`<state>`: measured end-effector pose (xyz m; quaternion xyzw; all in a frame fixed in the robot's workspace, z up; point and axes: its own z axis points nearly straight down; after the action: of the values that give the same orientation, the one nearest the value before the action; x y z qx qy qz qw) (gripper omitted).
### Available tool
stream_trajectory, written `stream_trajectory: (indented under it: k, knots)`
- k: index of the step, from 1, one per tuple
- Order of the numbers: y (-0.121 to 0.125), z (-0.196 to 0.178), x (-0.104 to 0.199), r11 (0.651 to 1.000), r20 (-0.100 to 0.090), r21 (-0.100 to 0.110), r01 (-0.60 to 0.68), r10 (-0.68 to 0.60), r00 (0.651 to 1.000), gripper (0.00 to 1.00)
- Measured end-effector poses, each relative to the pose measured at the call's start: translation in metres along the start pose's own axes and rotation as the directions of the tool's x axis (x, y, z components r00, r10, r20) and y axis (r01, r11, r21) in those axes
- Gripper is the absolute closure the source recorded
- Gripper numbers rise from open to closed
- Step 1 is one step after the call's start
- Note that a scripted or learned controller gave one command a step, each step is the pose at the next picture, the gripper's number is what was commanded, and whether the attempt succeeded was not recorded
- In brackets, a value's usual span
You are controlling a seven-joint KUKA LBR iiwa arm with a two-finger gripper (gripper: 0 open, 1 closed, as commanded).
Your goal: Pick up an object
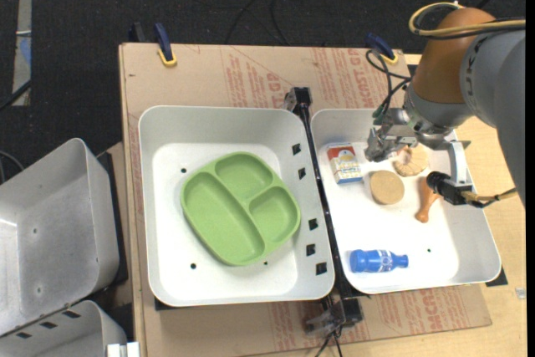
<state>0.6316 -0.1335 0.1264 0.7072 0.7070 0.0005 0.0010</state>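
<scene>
Camera view, looking down at a slant: your pincer [386,143] sits low in the right bin [481,251], at its upper middle, hanging off the grey arm [489,71] with the orange band. You can't tell how far open it is; the fingers are a dark cluster seen from above and the gap isn't readable. Nothing is visibly between them, so don't count it as holding anything.

Closest things to the pincer:
- small red-and-white carton [343,162], just left of it, lying flat, apparently not touching
- pale, speckled round piece [410,160], just right of it, partly under the wrist hardware; whether it touches, you can't tell
- tan round disc [387,187], just below the pincer, lying flat, apart from it

Other candidates in the same bin:
- orange-brown handled tool [425,203], right of the disc, with a black part near its upper end
- blue bottle [378,261] on its side near the front wall, cap pointing right, well apart from the pincer

Left bin [159,138] carries a green divided plate [240,207], three compartments, lying flat and turned at an angle, well apart from the arm. Both bins rest on a cardboard-covered table [234,67] held by clamps at the back edge.
</scene>
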Motion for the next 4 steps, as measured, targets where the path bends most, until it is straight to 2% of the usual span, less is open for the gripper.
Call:
stream_trajectory:
  k: [3,4]
  knots:
    - [0.0,-0.141,-0.002,1.0,0.001,-0.004,0.004,-0.004,1.0,1.0]
    - [-0.018,-0.138,0.045,1.0,-0.001,0.003,0.006,-0.006,1.0,1.0]
